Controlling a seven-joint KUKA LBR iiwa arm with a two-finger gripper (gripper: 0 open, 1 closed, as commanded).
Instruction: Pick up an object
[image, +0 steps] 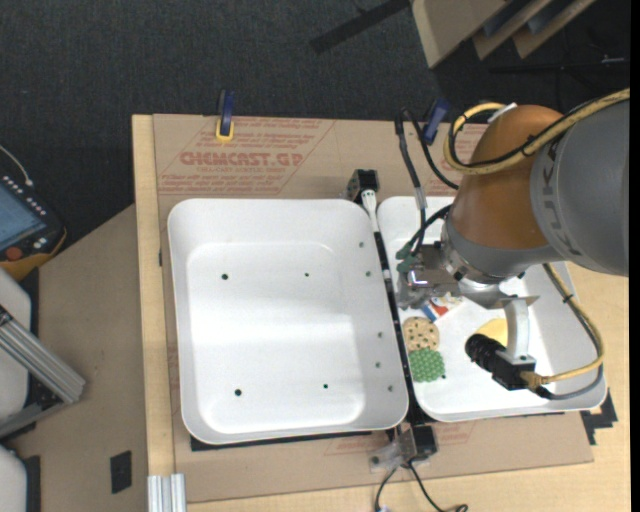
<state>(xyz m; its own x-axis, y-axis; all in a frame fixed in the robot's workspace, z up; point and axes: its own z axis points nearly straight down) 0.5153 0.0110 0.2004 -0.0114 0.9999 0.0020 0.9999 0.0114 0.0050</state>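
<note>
We saw two shallow white plastic bins, smooth and round-cornered, sitting side by side on a flat sheet of brown cardboard (250, 150) printed with red lettering. We take the right bin (455, 392), as the camera saw it, as our landmark.

Above the right bin hung the robot arm (510, 190), a thick rounded body of matte grey with a glossy orange band. It covered most of the bin's far half. The gripper (420, 282), a cluster of dull metal parts, sat low over the bin's left edge, close to the wall it shared with the left bin (270, 320). We could not tell whether the gripper was wide, narrow or holding anything.

The loose things lay inside the right bin, in its near-left part. Just below the gripper was a small red and blue piece (437, 311), its shape unclear. Nearer the camera lay a flat tan disc (420, 333) dotted with holes. Touching the disc's near side was a round green lump (428, 365) with a bumpy surface. Toward the bin's middle lay a smooth yellow wedge (492, 327).

The left bin touched the right bin's left wall, and its floor showed a few small dark dots.
</note>
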